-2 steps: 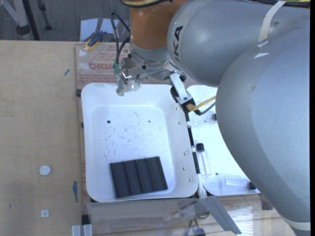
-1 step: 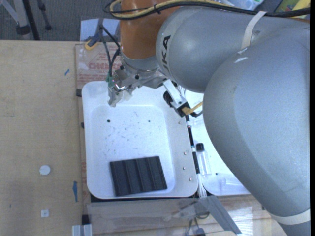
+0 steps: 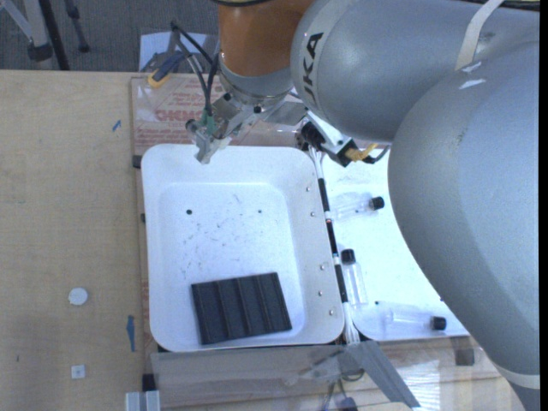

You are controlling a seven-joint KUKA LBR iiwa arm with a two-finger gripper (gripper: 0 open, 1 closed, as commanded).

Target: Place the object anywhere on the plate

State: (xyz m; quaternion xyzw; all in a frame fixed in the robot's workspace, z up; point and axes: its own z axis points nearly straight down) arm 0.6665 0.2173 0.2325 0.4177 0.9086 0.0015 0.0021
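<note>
The gripper [image 3: 208, 148], grip state unclear, hovers over the left bin's [image 3: 163, 229] far rim; a dark ribbed plate [image 3: 240, 306] lies near its front edge

Matt, ribbed dark plate [image 3: 241, 307] at 6 o'clock in a smooth white plastic bin [image 3: 171, 229] (speckled floor); pale wood-look bench [image 3: 60, 195]; glossy grey arm [image 3: 445, 127].

The arm [image 3: 445, 144] hides most of the right bin [image 3: 377, 255].
</note>
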